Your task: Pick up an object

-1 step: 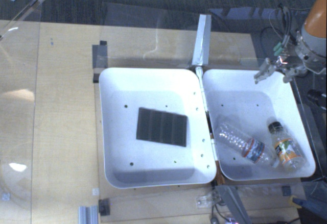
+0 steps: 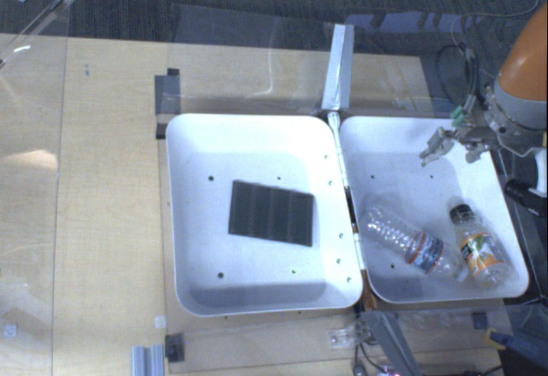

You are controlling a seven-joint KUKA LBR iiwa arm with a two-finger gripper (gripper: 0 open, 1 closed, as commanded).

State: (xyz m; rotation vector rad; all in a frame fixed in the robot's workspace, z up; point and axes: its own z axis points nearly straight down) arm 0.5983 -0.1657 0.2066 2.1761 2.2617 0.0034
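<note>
**Nothing lifted yet: claw hangs above the right bin's far side**

Nearest the camera, along the front of the right shallow white bin (image 2: pixel 390 136), lie two plastic bottles. The clear crumpled bottle with a blue label (image 2: pixel 405 242) rests on its side, its long axis running from upper left to lower right, the labelled end toward the bin's front. Just beside it, the small clear bottle with an orange-and-yellow label (image 2: pixel 478 249) also lies flat, its long axis nearly along the bin's depth, its dark cap (image 2: pixel 461 213) pointing away from the camera toward the arm.

The claw (image 2: pixel 452 141) hovers over the far right part of this bin, well apart from both bottles. Its thin fingers look spread, with nothing between them. So the pick seems to be in its early stage: choosing, descending, closing and lifting all remain.

The left white bin (image 2: pixel 184 194) carries a flat dark ribbed rectangular pad (image 2: pixel 271 213), lying square to the bench (image 2: pixel 86 194).
</note>
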